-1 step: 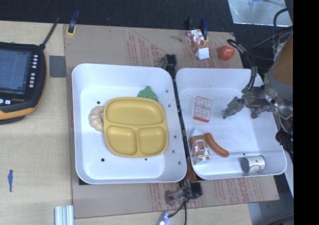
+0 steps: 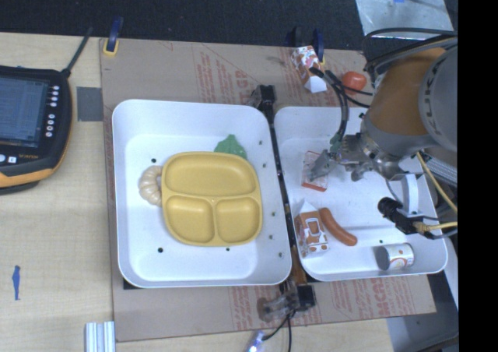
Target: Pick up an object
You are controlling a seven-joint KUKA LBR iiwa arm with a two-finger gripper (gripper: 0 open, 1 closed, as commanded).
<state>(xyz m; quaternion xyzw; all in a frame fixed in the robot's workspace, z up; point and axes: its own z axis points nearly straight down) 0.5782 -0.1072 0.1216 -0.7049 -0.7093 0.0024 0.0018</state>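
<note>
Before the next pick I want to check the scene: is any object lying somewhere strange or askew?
Yes. The yellow divided plate in the left bin lies on two items: a green piece pokes out at its far edge, a beige one at its left. A can lies on its side in the right bin.

Red print on cardboard sheet (image 2: 194, 70) and small carton (image 2: 313, 235): too blurred to read.
</note>
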